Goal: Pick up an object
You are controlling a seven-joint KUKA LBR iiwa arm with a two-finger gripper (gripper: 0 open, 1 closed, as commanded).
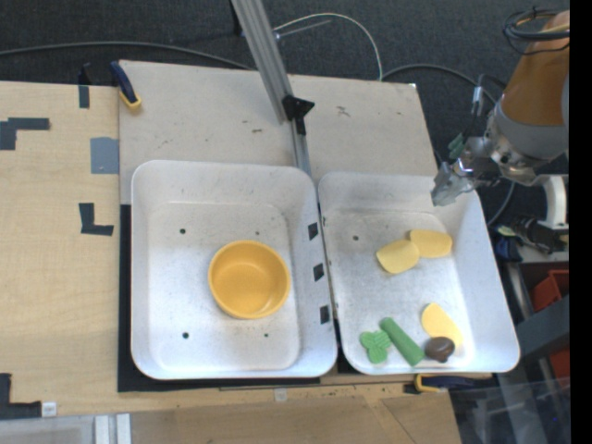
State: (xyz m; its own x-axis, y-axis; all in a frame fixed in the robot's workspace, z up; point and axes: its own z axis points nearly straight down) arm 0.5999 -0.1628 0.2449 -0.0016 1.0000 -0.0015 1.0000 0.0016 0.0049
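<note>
Two white bins (148, 248), one yellow bowl (248, 278), five small food toys (413, 251).

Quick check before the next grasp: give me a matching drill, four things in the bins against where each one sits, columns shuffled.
Things:
1. yellow bowl
2. green stick
3. brown lump
4. claw

Places:
A. right bin's near right corner
B. over the right bin's far right corner
C. middle of the left bin
D. right bin's near edge, beside a green clover shape

Pairs: 1-C, 2-D, 3-A, 4-B
</note>
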